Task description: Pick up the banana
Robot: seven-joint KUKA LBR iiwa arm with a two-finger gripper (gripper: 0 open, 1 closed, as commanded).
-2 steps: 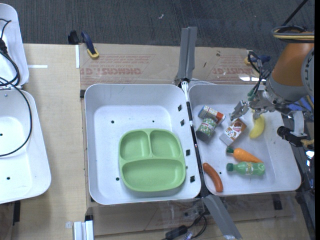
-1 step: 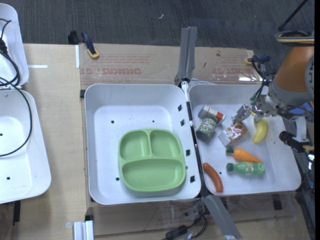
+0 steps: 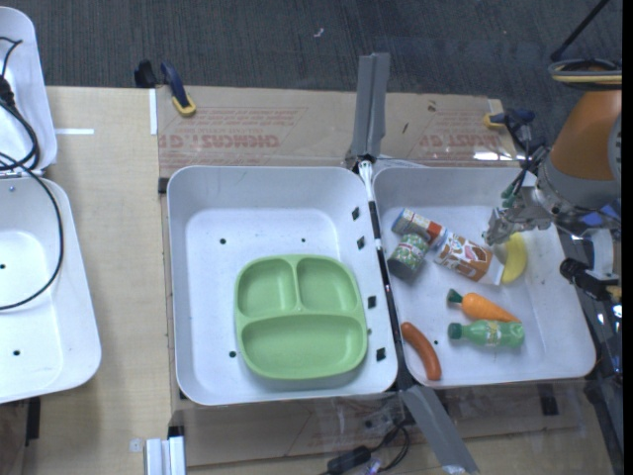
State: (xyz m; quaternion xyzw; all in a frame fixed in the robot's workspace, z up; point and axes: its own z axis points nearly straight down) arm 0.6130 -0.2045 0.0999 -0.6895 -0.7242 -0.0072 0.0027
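- Now the banana lies in the right bin, near its back right part, beside a small carton.
- The claw is low over the bin, just left of the banana's upper end; I cannot tell its state.
- A carrot lies just in front of the banana.
- The left bin holds a green plate.

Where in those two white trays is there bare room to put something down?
The left bin has bare floor around the green plate, widest behind it. The right bin is crowded in the middle: cans, carton, banana, carrot, green bottle, sausage. Bare strips remain along its far wall and near right corner.
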